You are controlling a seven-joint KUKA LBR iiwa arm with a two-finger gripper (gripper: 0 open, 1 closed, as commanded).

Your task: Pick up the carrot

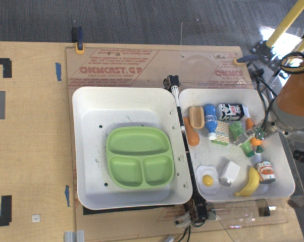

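Two shallow white bins sit side by side on the wooden tabletop. The left bin holds a green divided plate. The right bin is crowded with toy food: the carrot lies along its left wall, just beside a bread slice and a blue bottle. Nearer the front edge lie a fried egg, a white block, a banana and a small red can. The gripper hangs over the bin's right side, well apart from the carrot, among small green and orange items; whether the jaws are apart or together cannot be told.
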